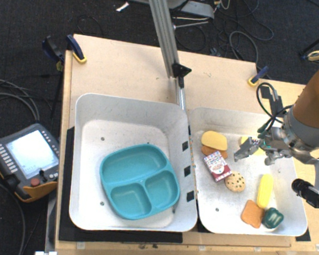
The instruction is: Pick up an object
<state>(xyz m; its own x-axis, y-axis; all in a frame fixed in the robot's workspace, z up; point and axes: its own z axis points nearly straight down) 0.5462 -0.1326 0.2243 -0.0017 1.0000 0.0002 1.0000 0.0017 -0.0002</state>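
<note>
Evidently at the approach step, nothing lifted yet. Lay loose in the right bin [216,228], every candidate: red-and-white carton [217,166], cookie [235,182] just beside it, rounded yellow-orange piece [214,140] touching the carton's far end, yellow bar-shaped piece [265,190], orange wedge [252,213] touching a green piece [273,218] near the front corner. Hovered with the tool [258,152] over the bin's far half, spread wide, nothing between the fingers; above the cookie and the yellow bar, apart from both. Sat partly hidden beside one fingertip, a small yellow scrap [244,140]; could not tell what. Called next, as a judgement, for picking one target, centring over it, descending and closing. Held a teal divided tray [139,180] in the left bin [83,144], well apart, on the tabletop [132,69].
</note>
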